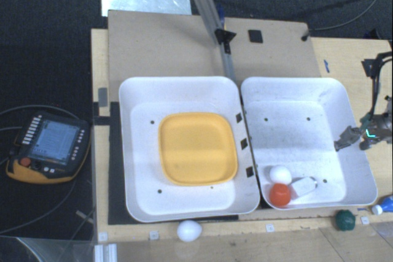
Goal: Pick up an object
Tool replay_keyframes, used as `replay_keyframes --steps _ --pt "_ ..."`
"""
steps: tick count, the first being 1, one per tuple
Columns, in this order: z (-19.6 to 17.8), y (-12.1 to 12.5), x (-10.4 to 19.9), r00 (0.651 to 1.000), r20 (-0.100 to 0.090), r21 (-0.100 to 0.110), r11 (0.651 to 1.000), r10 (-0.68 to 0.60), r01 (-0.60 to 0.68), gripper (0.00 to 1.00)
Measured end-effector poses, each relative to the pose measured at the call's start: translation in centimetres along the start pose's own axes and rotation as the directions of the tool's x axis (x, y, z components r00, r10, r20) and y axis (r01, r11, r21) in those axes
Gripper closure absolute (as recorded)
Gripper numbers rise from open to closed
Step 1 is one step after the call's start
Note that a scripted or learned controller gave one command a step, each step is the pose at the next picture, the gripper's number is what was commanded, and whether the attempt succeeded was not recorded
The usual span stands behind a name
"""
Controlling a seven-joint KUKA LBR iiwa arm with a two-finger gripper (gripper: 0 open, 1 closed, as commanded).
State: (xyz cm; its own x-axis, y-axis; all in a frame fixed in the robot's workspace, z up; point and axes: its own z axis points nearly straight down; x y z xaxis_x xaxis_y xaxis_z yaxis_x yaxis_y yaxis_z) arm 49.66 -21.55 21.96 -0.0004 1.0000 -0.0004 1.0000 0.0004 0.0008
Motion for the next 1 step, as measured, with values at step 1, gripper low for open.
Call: replay_keyframes --steps 1 --pt "0.00 0.00 0.00 1.000 0.000 0.000 1.000 0.000 0.000 0.00"
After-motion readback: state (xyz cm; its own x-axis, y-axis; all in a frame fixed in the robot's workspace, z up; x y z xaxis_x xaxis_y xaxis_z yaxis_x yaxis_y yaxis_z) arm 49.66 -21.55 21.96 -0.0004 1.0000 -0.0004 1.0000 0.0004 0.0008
